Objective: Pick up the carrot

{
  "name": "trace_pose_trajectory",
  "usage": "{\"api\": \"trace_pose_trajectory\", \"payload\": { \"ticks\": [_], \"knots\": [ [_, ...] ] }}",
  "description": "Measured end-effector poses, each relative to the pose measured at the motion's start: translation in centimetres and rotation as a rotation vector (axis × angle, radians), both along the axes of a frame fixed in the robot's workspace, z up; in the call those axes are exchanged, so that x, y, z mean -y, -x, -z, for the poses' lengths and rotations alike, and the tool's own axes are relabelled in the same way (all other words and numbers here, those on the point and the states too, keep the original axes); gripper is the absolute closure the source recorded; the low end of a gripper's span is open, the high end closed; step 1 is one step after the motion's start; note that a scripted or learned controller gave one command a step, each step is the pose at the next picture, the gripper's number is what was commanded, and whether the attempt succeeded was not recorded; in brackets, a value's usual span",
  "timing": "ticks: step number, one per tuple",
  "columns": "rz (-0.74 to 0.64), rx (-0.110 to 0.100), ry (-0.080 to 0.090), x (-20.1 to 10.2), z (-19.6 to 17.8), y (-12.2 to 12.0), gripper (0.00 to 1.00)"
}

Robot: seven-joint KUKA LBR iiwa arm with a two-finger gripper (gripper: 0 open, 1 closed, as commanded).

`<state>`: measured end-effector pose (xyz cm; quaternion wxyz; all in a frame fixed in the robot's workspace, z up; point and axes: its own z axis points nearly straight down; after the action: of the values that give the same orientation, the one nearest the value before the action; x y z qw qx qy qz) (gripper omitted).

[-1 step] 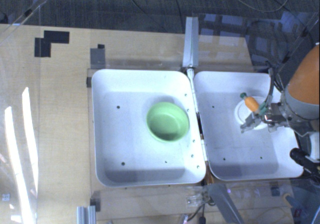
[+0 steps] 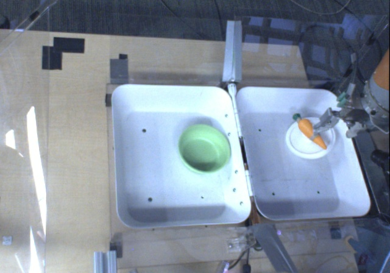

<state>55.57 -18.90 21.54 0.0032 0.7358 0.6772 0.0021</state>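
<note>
The carrot [image 2: 312, 131], orange with a small green top, lies on a white round plate [image 2: 303, 145] in the right bin [image 2: 304, 198], toward its far right side. My gripper [image 2: 336, 127] hangs at the carrot's right, just above the bin's right rim. It is open. One finger [image 2: 323, 123] reaches over the carrot's right end, while the other finger [image 2: 353, 130] stands well to the right. The carrot is not between them.
A green bowl [image 2: 205, 147] sits in the middle of the left bin [image 2: 146, 198]. A raised divider [image 2: 239, 144] separates the two bins. The arm comes in over the right bin's far right corner.
</note>
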Motion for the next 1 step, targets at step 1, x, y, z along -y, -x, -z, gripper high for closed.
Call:
{"api": "trace_pose_trajectory", "payload": {
  "ticks": [1],
  "knots": [
    [-0.056,0.012,0.004,-0.83,9.69,-3.44,0.00]
  ]
}}
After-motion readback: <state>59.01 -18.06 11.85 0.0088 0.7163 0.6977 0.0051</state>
